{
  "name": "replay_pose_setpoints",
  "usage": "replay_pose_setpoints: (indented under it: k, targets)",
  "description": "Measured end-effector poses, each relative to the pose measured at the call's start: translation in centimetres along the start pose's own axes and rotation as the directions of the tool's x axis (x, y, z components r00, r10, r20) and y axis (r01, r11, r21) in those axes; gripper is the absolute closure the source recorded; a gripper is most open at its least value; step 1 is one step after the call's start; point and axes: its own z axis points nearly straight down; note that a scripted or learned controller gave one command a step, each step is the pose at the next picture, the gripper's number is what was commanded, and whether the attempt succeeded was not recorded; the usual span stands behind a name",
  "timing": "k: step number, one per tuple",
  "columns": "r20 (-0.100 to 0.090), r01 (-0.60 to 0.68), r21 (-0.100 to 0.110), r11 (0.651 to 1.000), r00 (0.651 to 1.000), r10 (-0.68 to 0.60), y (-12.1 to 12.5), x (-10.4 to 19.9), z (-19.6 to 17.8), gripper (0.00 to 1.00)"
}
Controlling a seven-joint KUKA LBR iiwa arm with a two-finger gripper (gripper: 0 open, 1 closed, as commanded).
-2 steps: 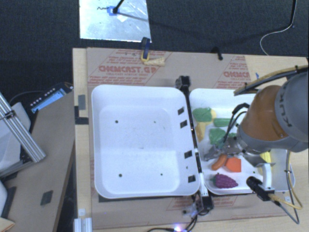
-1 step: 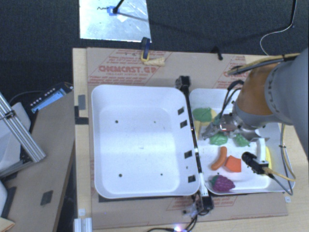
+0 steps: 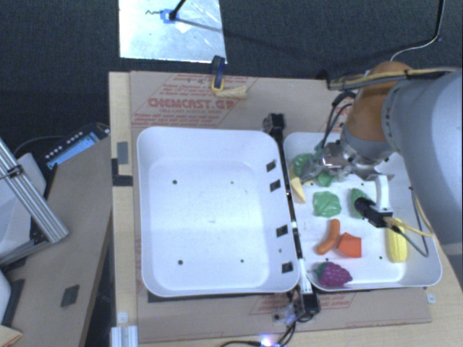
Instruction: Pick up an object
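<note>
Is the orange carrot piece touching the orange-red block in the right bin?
Touching. In the camera view, the carrot piece lies slanted with its lower end against the left edge of the orange-red block; no white bin floor shows between them there.

A single fixed camera hangs above the bench point(image 3: 123, 121) and looks down at a slant, taking in both white bins: the left bin point(image 3: 155, 215) fills the middle, the right bin point(image 3: 427, 270) sits toward the right edge. The grey arm point(image 3: 427, 143) enters from the right, close under the lens.
</note>
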Motion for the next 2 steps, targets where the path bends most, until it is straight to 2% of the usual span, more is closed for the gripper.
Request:
replay_pose_setpoints:
  k: [1, 2]
  targets:
    - [-0.004, 0.001, 0.001, 1.0, 1.0, -0.001, -0.1, 0.1, -1.0, 1.0]
    - [-0.005, -0.004, -0.005, 1.0, 1.0, 0.004, -6.1, 0.7, -0.3, 1.0]
